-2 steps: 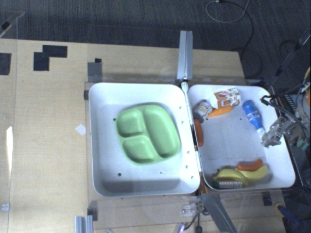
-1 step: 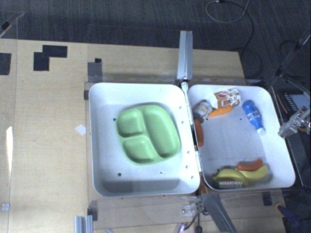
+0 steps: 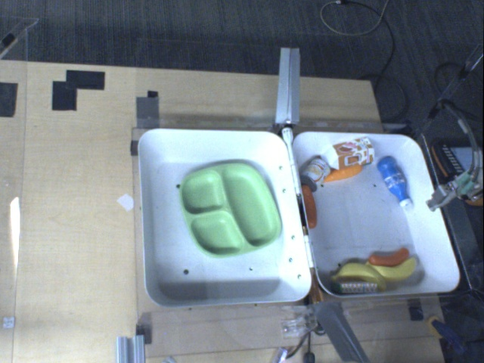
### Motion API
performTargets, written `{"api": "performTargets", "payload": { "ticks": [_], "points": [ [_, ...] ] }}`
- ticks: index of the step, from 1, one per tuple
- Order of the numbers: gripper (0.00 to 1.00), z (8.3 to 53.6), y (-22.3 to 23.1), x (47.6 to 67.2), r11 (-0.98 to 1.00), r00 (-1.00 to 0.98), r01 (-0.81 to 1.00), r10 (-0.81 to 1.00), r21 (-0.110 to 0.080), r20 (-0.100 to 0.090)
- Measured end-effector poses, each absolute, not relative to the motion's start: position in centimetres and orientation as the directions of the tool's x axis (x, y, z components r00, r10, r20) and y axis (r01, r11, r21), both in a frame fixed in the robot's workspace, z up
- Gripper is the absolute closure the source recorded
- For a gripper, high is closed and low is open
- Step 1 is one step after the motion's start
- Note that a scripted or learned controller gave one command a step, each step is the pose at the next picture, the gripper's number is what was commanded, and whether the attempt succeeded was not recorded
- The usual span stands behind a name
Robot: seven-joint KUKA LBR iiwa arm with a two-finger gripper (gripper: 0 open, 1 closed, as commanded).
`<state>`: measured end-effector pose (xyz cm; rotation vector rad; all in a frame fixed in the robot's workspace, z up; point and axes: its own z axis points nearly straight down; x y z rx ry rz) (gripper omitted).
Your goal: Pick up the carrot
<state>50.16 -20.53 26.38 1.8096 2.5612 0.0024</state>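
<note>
The carrot [image 3: 345,174] is a short orange taper lying near the back of the right bin [image 3: 355,218]. It rests between a small can [image 3: 314,170] on its left and a small carton [image 3: 354,153] just behind it. My gripper [image 3: 442,197] hangs at the right bin's right rim, well to the right of the carrot and past the blue bottle [image 3: 394,178]. Nothing shows in the gripper.
A reddish-orange sausage-like piece [image 3: 308,206] lies along the right bin's left wall. A banana [image 3: 376,272] and a red sausage [image 3: 389,258] sit at its front. The left bin [image 3: 162,263] holds a green divided plate [image 3: 230,208]. A metal post [image 3: 288,89] stands behind the bins.
</note>
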Motion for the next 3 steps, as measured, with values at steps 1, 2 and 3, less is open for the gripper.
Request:
{"api": "performTargets", "payload": {
  "ticks": [1,2,3],
  "points": [
    [1.00,27.5,-20.5,50.4,0.340,-0.340,0.940,0.940,0.010,-0.008],
    [1.00,28.7,-20.4,50.6,0.346,-0.346,0.938,0.938,0.016,-0.013],
    [1.00,29.9,-20.3,50.8,0.353,-0.352,0.935,0.936,0.023,-0.018]
  ]
}}
